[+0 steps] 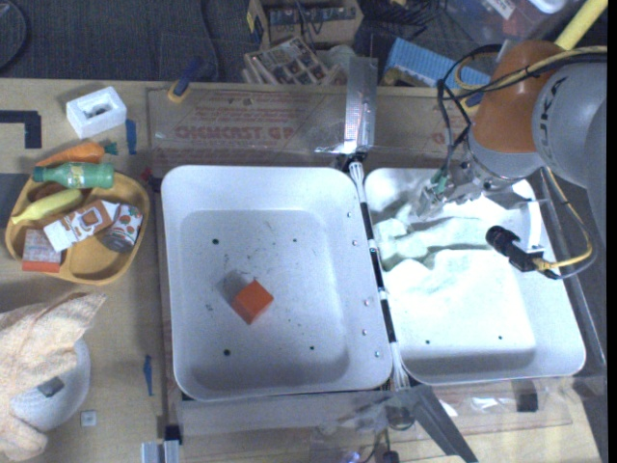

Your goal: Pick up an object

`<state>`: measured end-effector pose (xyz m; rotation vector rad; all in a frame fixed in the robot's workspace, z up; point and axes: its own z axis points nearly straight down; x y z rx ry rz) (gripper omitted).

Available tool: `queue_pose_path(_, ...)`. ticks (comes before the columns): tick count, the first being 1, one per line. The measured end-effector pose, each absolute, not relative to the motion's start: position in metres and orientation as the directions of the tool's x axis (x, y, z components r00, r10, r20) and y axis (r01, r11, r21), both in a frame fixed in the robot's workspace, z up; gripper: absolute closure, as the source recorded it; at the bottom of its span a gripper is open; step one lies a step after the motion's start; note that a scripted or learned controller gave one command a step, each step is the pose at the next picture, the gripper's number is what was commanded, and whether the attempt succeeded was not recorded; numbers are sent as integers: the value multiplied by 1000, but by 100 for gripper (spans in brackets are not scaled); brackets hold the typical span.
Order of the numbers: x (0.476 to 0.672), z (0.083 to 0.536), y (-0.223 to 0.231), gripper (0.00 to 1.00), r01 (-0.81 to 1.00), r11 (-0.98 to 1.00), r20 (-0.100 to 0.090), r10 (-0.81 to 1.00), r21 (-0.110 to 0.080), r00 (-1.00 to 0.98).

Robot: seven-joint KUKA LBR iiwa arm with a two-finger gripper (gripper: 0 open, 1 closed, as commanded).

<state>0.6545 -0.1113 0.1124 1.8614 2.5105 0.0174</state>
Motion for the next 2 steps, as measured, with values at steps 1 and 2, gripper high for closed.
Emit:
queue_pose_path(1,654,112,-111,0,957,290,-6,957,18,-290)
queue_pose_path(2,668,90,-101,0,946,324,-6,946,5,-324)
